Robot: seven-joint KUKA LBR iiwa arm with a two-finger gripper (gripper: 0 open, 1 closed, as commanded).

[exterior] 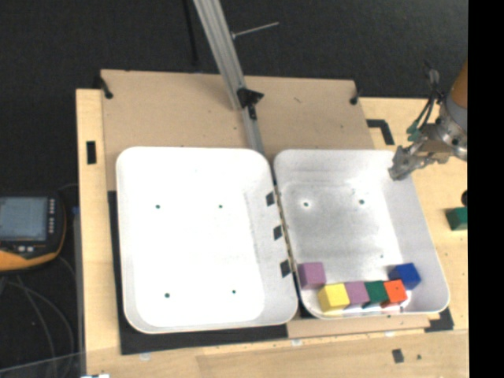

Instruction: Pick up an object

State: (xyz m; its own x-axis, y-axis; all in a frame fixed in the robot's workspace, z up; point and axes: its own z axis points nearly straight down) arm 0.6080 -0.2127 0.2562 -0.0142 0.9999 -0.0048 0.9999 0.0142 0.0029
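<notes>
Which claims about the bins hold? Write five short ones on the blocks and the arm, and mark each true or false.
1. All blocks lie in the right bin. True.
2. The blocks sit along that bin's far edge. False: they sit along its near edge.
3. The yellow block lies just in front of a purple block. True.
4. The gripper hangs over the left bin. False: it is at the right bin's far right corner.
5. The blue block is beside the orange block. True.
</notes>
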